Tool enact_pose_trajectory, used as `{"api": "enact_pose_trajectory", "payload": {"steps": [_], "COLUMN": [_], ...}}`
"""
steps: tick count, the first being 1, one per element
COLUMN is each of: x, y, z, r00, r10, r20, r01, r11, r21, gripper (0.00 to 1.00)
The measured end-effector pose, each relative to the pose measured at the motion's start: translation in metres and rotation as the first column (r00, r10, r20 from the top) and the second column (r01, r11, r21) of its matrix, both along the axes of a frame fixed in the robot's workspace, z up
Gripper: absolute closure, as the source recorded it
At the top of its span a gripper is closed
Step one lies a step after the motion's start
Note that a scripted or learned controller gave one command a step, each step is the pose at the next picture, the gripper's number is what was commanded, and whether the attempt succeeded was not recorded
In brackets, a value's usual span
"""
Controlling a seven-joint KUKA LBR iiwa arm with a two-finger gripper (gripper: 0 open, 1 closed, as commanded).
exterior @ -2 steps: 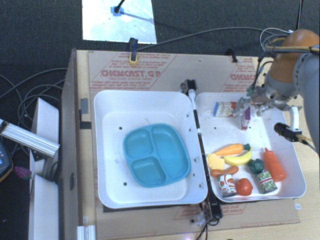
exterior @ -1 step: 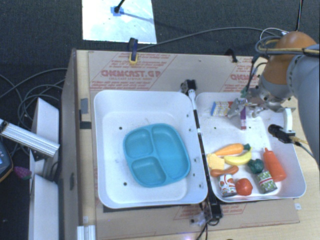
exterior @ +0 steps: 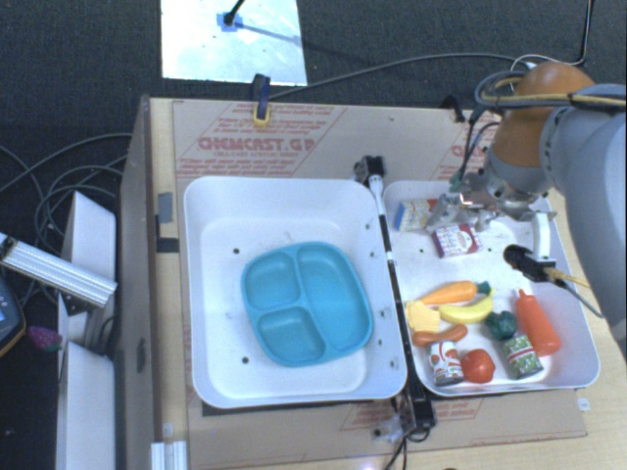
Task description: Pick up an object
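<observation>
1. Lying in the right white bin [exterior: 586, 365], near its back, is a small red and white packet [exterior: 455, 240].
2. Right above it hangs the metal gripper [exterior: 468, 207]; I cannot tell its state.
3. Next door, the left white bin [exterior: 211, 292] holds a blue tray [exterior: 306, 303].

Two bins: left bin [exterior: 211, 292] white, right bin [exterior: 578, 355] white. Divided plate [exterior: 307, 302] light blue. Carrot [exterior: 451, 293] orange with green top. Banana [exterior: 468, 310] yellow. Bottle [exterior: 538, 321] orange-red with white tip. Tomato [exterior: 477, 365] red. Can [exterior: 446, 361] red and white. Small carton [exterior: 455, 240] red-and-white patterned. Tabletop [exterior: 294, 135] tan with red lettering. Arm [exterior: 588, 155] grey, orange band [exterior: 534, 116] above wrist. Floor [exterior: 69, 57] dark grey.
</observation>
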State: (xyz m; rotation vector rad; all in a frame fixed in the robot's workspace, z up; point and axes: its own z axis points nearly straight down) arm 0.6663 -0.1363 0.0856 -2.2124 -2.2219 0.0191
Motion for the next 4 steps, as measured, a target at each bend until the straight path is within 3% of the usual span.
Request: {"api": "enact_pose_trajectory", "payload": {"steps": [1,2,3,4], "x": [-0.092,-0.146,-0.074,-0.007], "y": [0.007,0.02,0.013,-0.072], "z": [-0.001,-0.002,-0.001,0.065], "r00": [1.0,1.0,1.0,1.0], "r10": [-0.003,-0.003,-0.002,-0.002], "r20": [0.013,0.014,0.016,0.019], "r01": [0.003,0.003,0.002,0.002], "r11": [1.0,1.0,1.0,1.0], "r21": [0.005,0.005,0.004,0.001], "gripper": [0.0,0.0,0.0,0.0]}}
